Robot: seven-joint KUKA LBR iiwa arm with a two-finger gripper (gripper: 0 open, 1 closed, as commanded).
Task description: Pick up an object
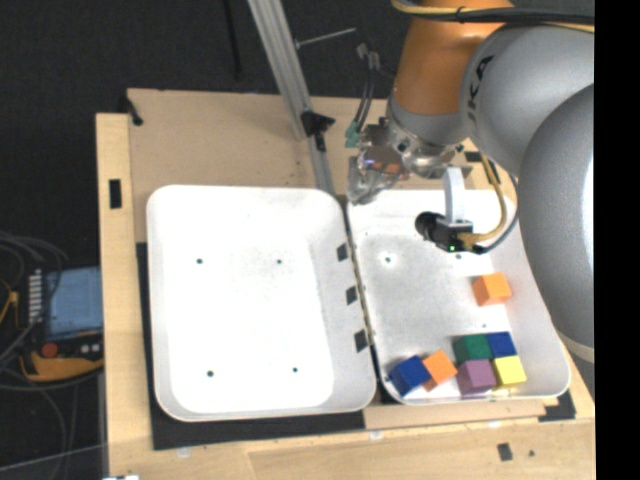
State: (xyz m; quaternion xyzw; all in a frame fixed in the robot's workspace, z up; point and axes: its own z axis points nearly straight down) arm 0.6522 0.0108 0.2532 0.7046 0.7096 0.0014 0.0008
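Objects available for picking are lying in the right bin [400, 268]. An orange cube [491, 288] is sitting alone toward the bin's right side, well apart from the others. Along the near edge a cluster is resting: a blue cube [409, 374] at the left, a second orange cube [438, 367] touching it, then a purple cube [477, 375] and a yellow cube [510, 370] side by side, with a green cube [471, 349] and a dark blue cube [500, 344] just behind those two.

The gripper [372, 178] is hanging over the far left corner of the right bin, close to the divide between the two bins and well away from every cube. Whether it is apart or together cannot be told from this view; nothing is visibly clamped in it.

Above the gripper, the arm's orange band [445, 38] and grey body [540, 138] are reaching in from the right, overhanging the bin's far right part. A black cable fitting [440, 228] is dangling beneath the wrist.

The left bin [245, 298] is lying beside the right one on the wooden bench [200, 138]. A slanted metal rail [285, 68] is rising from the far edge.
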